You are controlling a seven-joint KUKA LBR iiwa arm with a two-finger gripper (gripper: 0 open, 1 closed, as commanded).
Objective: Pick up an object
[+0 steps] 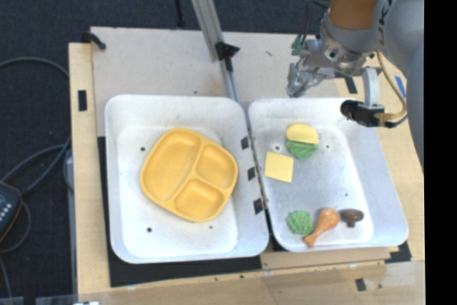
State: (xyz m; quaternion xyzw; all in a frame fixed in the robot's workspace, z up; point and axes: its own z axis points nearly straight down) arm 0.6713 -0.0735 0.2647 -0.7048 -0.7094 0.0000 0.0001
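The gripper (298, 87) hangs just past the far rim of the right bin (371, 175), nothing between its fingers, though whether they're wide or narrow is hard to tell. Inside that bin: a yellow-and-green taco thing (302, 141) near the far end, a yellow cheese square (279, 167) beside it, then a green broccoli (300, 222), drumstick (320, 225) and brown mushroom (351, 216) along the near edge. Left of it, the other bin (128, 225) holds a yellow divided plate (188, 173).
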